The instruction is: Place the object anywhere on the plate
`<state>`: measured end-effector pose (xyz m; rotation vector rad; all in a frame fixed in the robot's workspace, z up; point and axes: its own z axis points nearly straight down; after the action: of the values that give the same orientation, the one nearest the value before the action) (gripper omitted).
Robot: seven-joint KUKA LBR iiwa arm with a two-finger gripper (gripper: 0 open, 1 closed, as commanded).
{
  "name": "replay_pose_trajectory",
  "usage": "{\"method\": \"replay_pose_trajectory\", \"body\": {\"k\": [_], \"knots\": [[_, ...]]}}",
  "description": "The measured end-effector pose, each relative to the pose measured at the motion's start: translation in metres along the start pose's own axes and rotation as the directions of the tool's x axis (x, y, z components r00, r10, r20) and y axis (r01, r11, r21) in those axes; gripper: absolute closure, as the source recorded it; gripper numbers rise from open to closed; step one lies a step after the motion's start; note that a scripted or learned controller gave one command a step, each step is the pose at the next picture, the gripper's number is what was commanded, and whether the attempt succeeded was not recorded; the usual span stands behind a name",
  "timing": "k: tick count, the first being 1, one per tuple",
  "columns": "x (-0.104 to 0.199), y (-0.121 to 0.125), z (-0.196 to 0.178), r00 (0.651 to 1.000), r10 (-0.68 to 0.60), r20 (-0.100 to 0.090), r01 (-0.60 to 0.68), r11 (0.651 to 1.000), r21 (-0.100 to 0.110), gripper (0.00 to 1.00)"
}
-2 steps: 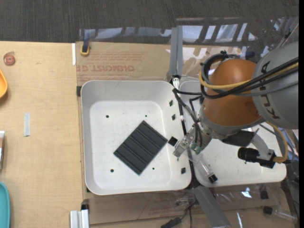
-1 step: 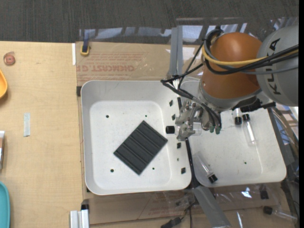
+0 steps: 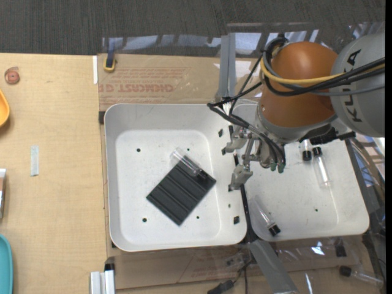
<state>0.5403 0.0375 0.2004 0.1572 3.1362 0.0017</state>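
Vials are the likely objects here, and the near vial, clear with a black cap, lies at the front left of the right bin, close to its rim. Further back, in the left bin, the plate is a dark ribbed rectangle lying flat and turned at an angle. A clear tube rests at its far corner, touching it, though whether it sits on the plate or merely against its edge is hard to judge. Beyond that, the gripper hangs over the divide between the two bins, and I cannot tell whether it is spread or closed, nor see anything held in it. The far vial lies just right of it in the right bin. The orange band and a tangle of cables hide the bin's back left corner. The main risks I see are a round, slick vial rolling away from a grasp or off the ribbed plate, and the gripper catching the bin walls it hovers above.
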Motion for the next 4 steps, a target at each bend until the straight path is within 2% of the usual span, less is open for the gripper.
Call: {"method": "replay_pose_trajectory", "body": {"k": [1,2,3,4], "knots": [[-0.048,0.047,-0.057,0.999,0.033,0.001,-0.033,0.999,0.0,0.0],[-0.088,0.118,-0.112,0.998,0.068,0.002,-0.068,0.998,0.0,0.0],[-0.064,0.15,-0.073,0.846,-0.533,0.0,0.533,0.846,-0.001,0.0],[-0.1,0.202,-0.03,0.954,-0.299,0.002,0.299,0.954,-0.001,0.0]]}}
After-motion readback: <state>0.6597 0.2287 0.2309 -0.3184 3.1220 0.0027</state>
